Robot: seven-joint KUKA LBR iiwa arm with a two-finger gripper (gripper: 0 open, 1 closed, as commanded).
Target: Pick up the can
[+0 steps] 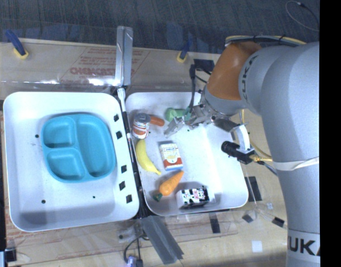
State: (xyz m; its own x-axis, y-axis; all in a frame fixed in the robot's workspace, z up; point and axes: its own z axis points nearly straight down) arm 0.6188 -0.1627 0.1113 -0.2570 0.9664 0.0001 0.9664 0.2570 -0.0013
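Still the approach step: claw (180, 122) hangs open and empty near the right bin's (231, 191) back edge, needs to slide over to the can (140, 125).

**Can upright, apart from the fingers**

The can (140, 125) stands upright, a small cylinder with a silvery top and a label banded red and white. It sits to the left of the fingers (171, 128) as the camera sees them, at about their level, near but not touching, with nothing gripping it.
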